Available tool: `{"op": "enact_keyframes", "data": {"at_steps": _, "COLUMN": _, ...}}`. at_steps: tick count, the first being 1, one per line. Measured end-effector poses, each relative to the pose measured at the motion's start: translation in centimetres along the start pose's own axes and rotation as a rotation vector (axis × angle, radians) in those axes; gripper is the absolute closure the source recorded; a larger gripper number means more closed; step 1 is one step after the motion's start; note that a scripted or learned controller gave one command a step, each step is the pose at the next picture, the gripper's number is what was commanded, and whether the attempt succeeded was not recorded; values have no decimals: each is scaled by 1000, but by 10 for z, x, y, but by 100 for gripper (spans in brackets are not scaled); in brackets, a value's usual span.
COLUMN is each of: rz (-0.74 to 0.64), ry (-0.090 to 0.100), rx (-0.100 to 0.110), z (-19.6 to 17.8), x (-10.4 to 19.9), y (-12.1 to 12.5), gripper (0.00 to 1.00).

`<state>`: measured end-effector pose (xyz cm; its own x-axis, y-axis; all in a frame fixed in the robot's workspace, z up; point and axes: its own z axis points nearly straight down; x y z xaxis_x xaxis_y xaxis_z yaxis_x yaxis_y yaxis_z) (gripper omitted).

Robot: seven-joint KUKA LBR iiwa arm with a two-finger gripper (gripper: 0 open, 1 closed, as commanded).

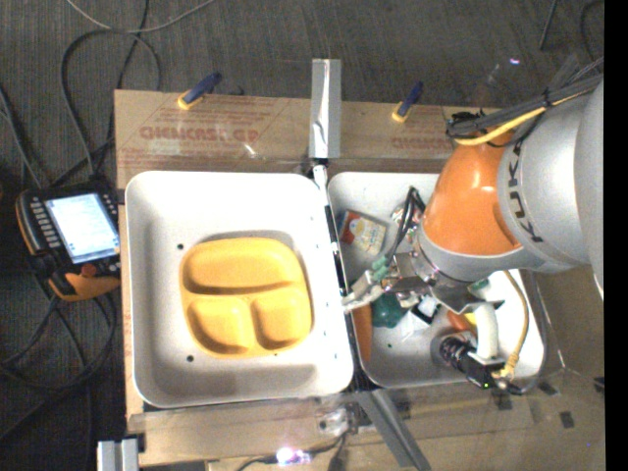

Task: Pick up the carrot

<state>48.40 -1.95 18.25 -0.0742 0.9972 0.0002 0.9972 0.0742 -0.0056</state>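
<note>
An orange carrot (pixel 361 329) lies in the right bin (pixel 412 359), against its left wall and partly hidden under the gripper. The gripper (pixel 376 287) hangs low over the bin's left side, just above the carrot's upper end and close to the bin wall. The grey arm with its orange band (pixel 473 209) covers most of the right bin from above.
A teal object (pixel 387 310) sits right beside the carrot, under the gripper. A yellowish packet (pixel 366 232) lies at the back of the right bin. The left bin (pixel 157 214) holds a yellow divided tray (pixel 247 294). A small orange piece (pixel 459 319) shows near the arm.
</note>
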Motion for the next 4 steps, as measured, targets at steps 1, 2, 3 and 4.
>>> {"op": "enact_keyframes", "data": {"at_steps": 1, "rz": 65, "ry": -1, "rx": 0, "z": 36, "x": -78, "y": -7, "gripper": 0}}
{"op": "enact_keyframes", "data": {"at_steps": 2, "rz": 124, "ry": -15, "rx": -48, "z": 66, "x": -84, "y": 53, "gripper": 0}}
{"op": "enact_keyframes", "data": {"at_steps": 3, "rz": 555, "ry": -2, "rx": -16, "z": 93, "x": -81, "y": -3, "gripper": 0}}
{"op": "enact_keyframes", "data": {"at_steps": 4, "rz": 637, "ry": 0, "rx": -11, "z": 94, "x": -89, "y": 47, "gripper": 0}}
